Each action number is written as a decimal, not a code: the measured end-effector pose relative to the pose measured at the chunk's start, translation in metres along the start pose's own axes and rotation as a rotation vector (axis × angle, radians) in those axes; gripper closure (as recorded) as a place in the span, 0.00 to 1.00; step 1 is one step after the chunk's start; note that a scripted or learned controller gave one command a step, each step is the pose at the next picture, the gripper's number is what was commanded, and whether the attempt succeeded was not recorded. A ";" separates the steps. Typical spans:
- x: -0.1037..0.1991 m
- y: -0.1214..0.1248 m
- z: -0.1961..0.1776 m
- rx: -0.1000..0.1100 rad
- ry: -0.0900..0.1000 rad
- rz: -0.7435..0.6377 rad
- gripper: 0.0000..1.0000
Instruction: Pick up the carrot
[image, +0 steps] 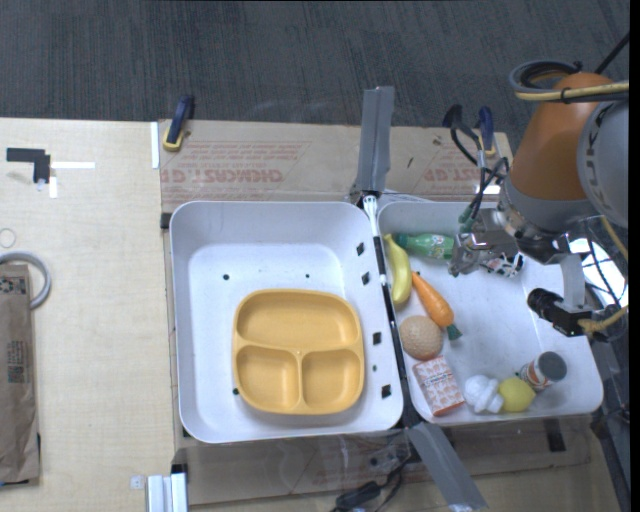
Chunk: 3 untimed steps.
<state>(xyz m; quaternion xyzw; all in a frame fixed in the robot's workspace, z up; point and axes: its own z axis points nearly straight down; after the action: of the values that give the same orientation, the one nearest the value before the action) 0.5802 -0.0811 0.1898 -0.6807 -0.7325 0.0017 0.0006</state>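
Two white bins: left holds a yellow tray (298, 352), right the carrot (433, 299); jaw state unclear.

Left bin (190, 300): it holds a yellow divided plate (298, 350) with three compartments, lying flat near the bin's middle.

Right bin (590, 385): a banana (399, 270) lies along the left wall. A green bottle (425, 244) lies on its side at the far left, just beside the banana's far end. A brown egg-shaped item (421, 337) sits nearer, and a small red-and-white carton (438, 386) lies just beyond it at the near wall. Along the near wall to the right I note a white item (481, 392), a yellow lemon-like item (517, 394) touching it, and a small can (546, 371).

Tabletop (90, 300): a brown paper bag (17, 380) lies at the left edge.
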 end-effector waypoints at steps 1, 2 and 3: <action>0.000 0.000 0.000 0.001 0.000 0.000 0.00; -0.016 -0.025 0.100 -0.001 0.001 -0.150 0.00; 0.018 0.026 -0.001 -0.001 0.000 -0.039 0.00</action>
<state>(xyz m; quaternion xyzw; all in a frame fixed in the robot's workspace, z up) 0.6049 -0.0616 0.1903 -0.6663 -0.7457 0.0015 0.0002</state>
